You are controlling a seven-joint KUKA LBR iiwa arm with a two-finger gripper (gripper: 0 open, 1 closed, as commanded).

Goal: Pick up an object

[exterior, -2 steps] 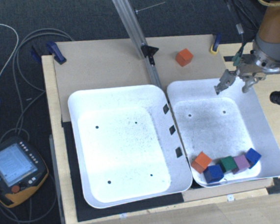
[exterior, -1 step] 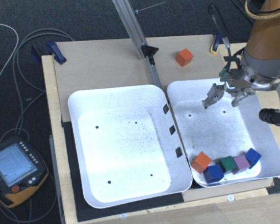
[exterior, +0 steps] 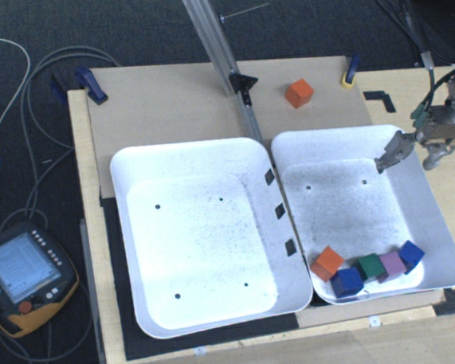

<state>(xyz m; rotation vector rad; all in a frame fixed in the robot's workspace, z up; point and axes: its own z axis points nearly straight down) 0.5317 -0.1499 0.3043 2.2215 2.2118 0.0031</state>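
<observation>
White right bin (exterior: 423, 222), jaws spread wide above rim, holding nothing

I watch through one fixed camera, mounted high above the bench (exterior: 203, 91), looking down at a slant, far enough back to take in both white bins (exterior: 130, 170) and surrounding floor.

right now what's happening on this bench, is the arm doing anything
The gripper hangs over the upper right corner of the right bin with nothing between its fingers. Five cubes sit along that bin's near wall: an orange cube, a dark blue cube, a green cube, a pink cube and a blue cube. A second orange cube lies on the bench behind the bins.
</observation>
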